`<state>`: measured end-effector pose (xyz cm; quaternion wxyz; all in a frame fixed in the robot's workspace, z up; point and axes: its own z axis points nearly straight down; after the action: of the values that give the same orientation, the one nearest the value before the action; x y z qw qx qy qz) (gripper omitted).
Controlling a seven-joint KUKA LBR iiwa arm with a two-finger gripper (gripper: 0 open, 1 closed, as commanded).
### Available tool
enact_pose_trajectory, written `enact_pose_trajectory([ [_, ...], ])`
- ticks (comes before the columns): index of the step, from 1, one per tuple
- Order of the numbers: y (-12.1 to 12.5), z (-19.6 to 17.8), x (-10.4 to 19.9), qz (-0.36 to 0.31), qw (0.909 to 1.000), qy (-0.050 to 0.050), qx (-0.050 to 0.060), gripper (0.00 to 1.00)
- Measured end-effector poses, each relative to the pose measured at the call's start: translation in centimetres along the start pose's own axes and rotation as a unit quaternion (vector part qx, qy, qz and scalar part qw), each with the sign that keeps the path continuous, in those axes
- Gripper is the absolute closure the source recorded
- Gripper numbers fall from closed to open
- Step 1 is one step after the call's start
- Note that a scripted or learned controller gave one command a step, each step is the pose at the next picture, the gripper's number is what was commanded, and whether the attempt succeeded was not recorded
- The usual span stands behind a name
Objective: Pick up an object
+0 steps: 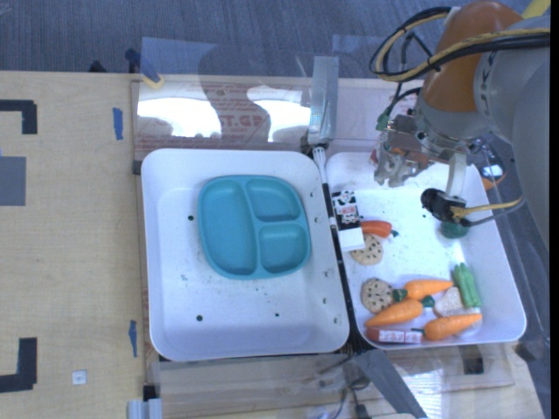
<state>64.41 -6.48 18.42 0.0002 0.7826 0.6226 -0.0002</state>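
**Robot arm poised over the far end of a bin of toy food**

A wooden table (61, 260) seen from above carries two shallow white bins side by side. The left bin (166, 312) holds a teal divided plate (253, 225) with three compartments, lying flat near the bin's middle.

The right bin (502, 269) holds a scatter of toy food. Along its near edge lie three orange carrots: one (395, 312) beside a chocolate-chip cookie (376, 294), one (428, 287) just above it, and one (452, 325) nearest the front rim. A green vegetable (466, 285) lies at the right of this cluster. Further up, against the bin's left wall, sit a second cookie (369, 251), a small red-orange piece (376, 228), and a black-and-white carton (346, 208).

The grey arm with its orange band (463, 55) reaches in from the right. Its gripper (395, 168) hangs over the far left part of the right bin, above bare bin floor, apart from the toys. Nothing is seen between the fingers; how far apart they stand cannot be told from this angle.
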Motion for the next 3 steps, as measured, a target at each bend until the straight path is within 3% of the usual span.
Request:
enact_pose_trajectory([
  [1,0.0,-0.1,0.0,0.0,1.0,0.0,0.0,0.0],
  [2,-3.5,7.6,-6.8,-0.116,0.9933,0.0,-0.004,0.0],
  [3,-1.5,9.4,-7.8,-0.14,0.9901,0.0,-0.006,0.0],
])
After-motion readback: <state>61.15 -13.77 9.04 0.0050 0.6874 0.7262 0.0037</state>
